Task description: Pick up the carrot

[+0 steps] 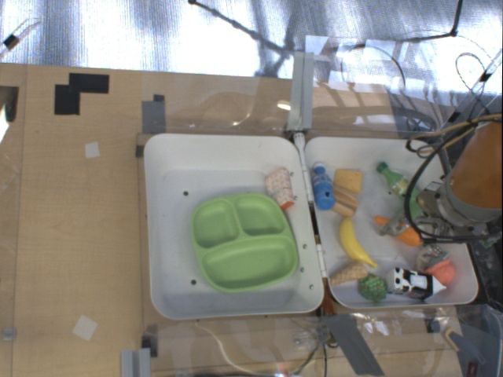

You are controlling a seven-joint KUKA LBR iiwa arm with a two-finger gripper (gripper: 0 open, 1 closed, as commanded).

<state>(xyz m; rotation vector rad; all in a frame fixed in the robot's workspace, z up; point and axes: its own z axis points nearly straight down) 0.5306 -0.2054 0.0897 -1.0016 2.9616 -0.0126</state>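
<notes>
From the camera view, the carrot (401,232) lies on the floor of the right bin (470,289), toward its right wall, just beside a green bottle (391,177) and near a banana (355,243). The arm's tool (428,230) sits low right next to it, but whether it is spread or pinched I cannot tell. The carrot looks unlifted, so the pickup remains to be done.
</notes>
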